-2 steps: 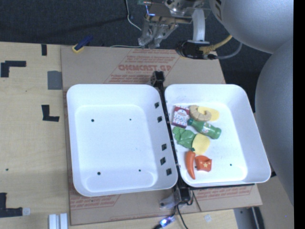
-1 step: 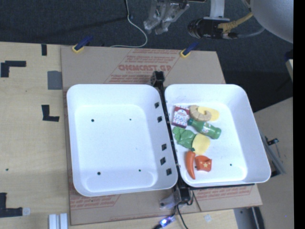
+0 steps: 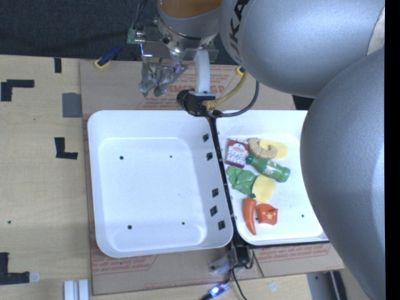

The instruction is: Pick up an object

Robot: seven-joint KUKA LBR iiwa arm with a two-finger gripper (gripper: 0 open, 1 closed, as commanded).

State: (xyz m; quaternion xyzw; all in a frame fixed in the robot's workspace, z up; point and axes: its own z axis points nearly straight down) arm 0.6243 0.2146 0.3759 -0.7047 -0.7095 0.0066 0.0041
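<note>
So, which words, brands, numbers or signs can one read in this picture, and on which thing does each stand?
"KA": dark letters on the grey arm, the end of a brand name; its beginning is hidden by the arm's curve.
Red printing on the cardboard sheet behind the bins: too blurred to read.
Label on the small dark red packet in the right bin: too small to read.

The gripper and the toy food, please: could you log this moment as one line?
gripper: above bench beyond left bin, holding nothing seen | toy food: clustered in right bin | pick: not yet done
</note>
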